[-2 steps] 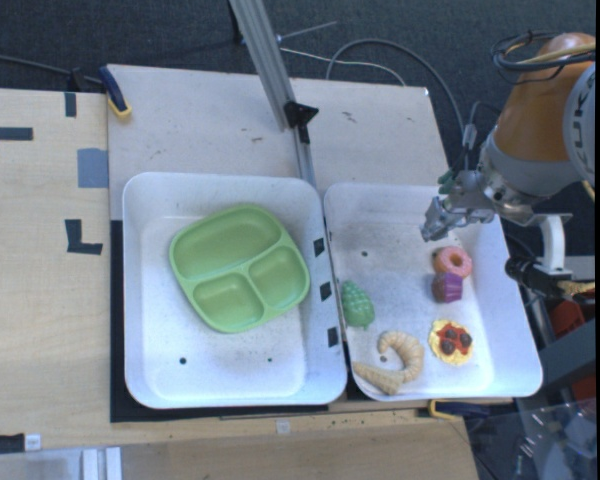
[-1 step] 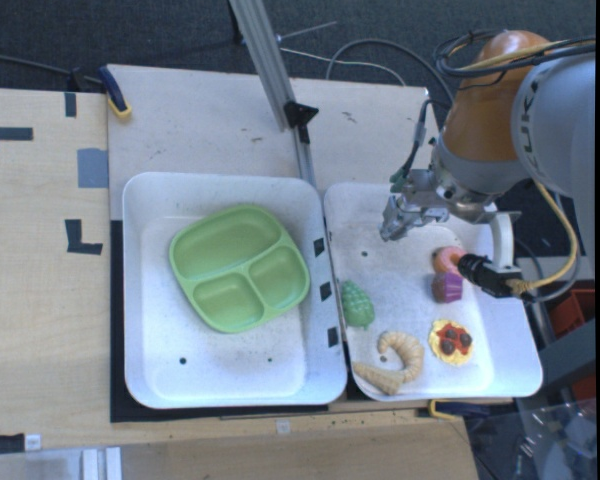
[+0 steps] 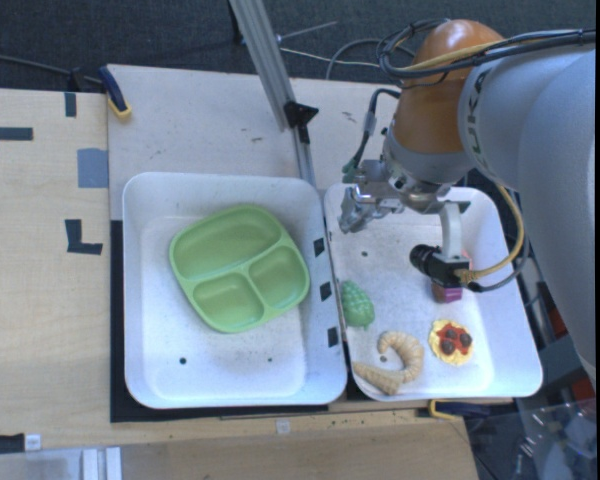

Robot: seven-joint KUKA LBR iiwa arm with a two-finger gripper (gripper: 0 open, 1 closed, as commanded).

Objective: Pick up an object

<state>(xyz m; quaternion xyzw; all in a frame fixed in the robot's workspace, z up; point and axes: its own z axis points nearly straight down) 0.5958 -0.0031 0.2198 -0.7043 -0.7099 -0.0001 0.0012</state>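
1. The left shallow white bin (image 3: pixel 145 298) holds a light green, three-compartment plastic plate (image 3: pixel 240 266), lying flat near the bin's middle and turned at a slant to the bin's edges.
2. A grey metal rail (image 3: pixel 263 48) runs down from the top of the view to the far end of the seam between the two bins.
3. The right shallow white bin (image 3: pixel 500 368) carries the small things. A bumpy green toy vegetable (image 3: pixel 357 304) lies by its left edge, about midway along.
4. A curved tan toy pastry (image 3: pixel 394 360) rests at the near edge, toward the near-left corner.
5. A small yellow round toy with red spots (image 3: pixel 452 341) sits just right of the pastry, apart from it.
6. The metal two-finger gripper (image 3: pixel 351 215) hangs over the far-left corner of the right bin; nothing is seen between its tips, and whether they are spread or pressed together cannot be told.
7. The grey arm with its orange band (image 3: pixel 442 78) reaches in over the far-right side.
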